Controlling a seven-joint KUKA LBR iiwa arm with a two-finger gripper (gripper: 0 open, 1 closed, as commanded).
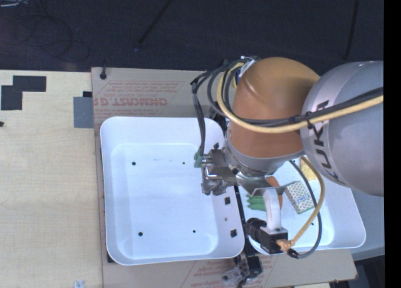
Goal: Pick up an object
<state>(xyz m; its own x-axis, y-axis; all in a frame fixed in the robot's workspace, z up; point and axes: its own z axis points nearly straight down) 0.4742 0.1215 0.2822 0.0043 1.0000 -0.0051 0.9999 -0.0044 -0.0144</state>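
At the near edge of the worktop (56, 218), a strip of printed cardboard (213, 273) shows under the 2 white bins. Just beyond it, a black-and-white fitting (270, 233) with an orange tip hangs off the arm over the near part of the right bin (351, 230), looped by yellow and black cables (316, 208).

In the right bin, close under the arm, lie a small box with a blue dotted pattern (298, 196), an orange piece (273, 181) just beside it, a green object (255, 203) nearer the divide between the bins, and a yellow item (307, 169) partly hidden by the arm. None of these is raised off the bin.

The left bin (119, 186) shows its white floor with a few dark dots.

The end effector (214, 179) sits over the rim between the 2 bins, a metallic cluster beneath the orange band (269, 108); whether it is wide or narrow I cannot tell, as the wrist hides it.

Farther back, more printed cardboard (141, 96) meets the dark floor (125, 17).
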